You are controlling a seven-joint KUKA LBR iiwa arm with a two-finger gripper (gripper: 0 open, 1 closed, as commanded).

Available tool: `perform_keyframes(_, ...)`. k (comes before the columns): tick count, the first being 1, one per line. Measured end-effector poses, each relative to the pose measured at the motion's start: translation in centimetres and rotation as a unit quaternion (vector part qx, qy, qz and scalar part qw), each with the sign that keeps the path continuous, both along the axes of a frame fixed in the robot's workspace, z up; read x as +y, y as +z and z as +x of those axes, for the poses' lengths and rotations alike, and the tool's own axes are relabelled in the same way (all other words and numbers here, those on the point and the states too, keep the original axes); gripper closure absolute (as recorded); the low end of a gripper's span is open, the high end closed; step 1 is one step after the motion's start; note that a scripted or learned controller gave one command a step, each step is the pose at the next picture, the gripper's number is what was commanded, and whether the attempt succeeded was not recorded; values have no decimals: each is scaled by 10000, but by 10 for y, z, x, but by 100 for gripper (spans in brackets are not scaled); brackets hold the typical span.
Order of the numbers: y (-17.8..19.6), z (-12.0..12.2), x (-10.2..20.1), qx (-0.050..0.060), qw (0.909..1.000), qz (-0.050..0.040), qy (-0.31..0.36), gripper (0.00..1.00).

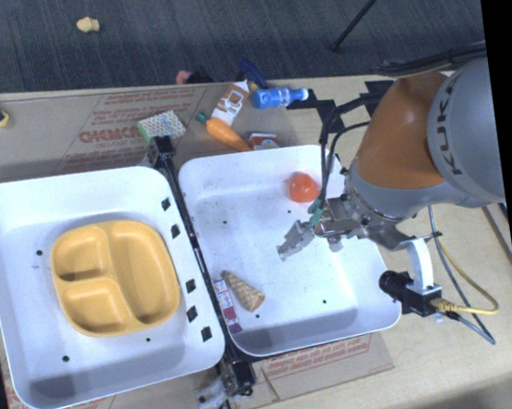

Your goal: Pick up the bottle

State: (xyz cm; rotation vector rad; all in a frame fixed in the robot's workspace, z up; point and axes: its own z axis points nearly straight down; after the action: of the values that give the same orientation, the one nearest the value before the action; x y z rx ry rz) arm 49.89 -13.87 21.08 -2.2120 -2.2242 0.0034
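A small blue bottle [278, 98] lies on its side on the cardboard behind the right bin [254, 335], outside it. A white bottle with an orange label [231, 103] lies just to its left, also outside the bin. My gripper [305, 237] hangs low over the middle of the right bin, under the grey arm with the orange band [406, 137]. It is well in front of both bottles and touches neither. Nothing is visibly held by it.
In the right bin lie a red ball [302, 186] just behind the gripper and a cone-shaped piece [243, 290] at the front left. A yellow divided plate [114, 276] sits in the left bin [37, 387]. A carrot [226, 135] and a green sponge [160, 125] lie behind the bins.
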Motion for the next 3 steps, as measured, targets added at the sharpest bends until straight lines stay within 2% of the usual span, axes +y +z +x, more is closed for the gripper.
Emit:
perform_keyframes(1, 10, 0, 0, 10, 10000, 3, 26, 100)
perform_keyframes(2, -26, -23, -70, 3, 9958, -4, -916, 100)
perform_keyframes(3, -1, -22, -62, -9, 9895, -12, -1445, 100)
